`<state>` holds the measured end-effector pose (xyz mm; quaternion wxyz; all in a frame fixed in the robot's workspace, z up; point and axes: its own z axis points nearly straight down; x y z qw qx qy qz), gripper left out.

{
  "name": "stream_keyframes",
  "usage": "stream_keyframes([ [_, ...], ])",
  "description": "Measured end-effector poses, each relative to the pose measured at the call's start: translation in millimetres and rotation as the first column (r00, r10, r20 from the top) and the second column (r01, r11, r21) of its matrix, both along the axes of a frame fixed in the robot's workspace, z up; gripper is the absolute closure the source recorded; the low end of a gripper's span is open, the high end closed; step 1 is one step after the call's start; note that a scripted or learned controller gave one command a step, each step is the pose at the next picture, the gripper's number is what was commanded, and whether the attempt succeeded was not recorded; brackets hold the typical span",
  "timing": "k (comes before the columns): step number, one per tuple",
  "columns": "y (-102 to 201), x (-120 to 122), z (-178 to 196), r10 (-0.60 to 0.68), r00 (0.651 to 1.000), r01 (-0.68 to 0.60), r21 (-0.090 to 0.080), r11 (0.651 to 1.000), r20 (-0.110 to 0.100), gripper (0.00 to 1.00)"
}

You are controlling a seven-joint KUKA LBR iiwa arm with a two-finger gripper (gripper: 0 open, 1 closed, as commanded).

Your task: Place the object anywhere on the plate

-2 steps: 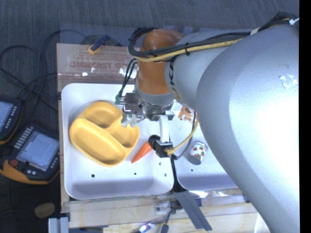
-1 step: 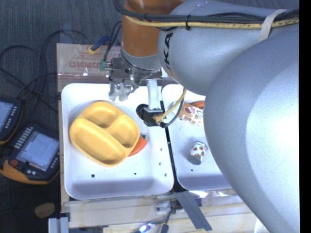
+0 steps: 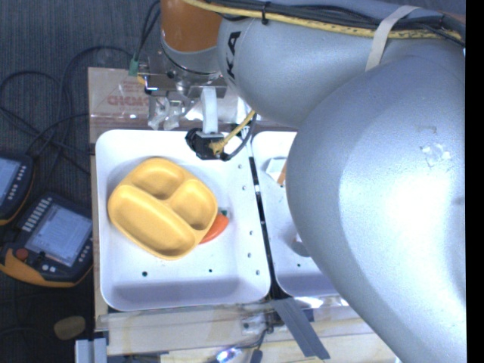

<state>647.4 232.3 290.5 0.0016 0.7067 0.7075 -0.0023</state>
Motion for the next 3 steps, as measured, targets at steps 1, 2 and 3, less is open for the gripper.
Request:
stream_keyframes([
  [1, 1.3, 20.8, 93.5, 0.001, 1.000, -0.001, 0.002, 1.000, 0.001, 1.00],
  [2, 1.1, 20.9, 143.6, 0.000, 1.000, 0.000, 0.001, 1.000, 0.001, 1.00],
  [3, 0.9, 20.9, 142.8, 0.000, 1.000, 0.000, 0.001, 1.000, 0.000, 1.00],
])
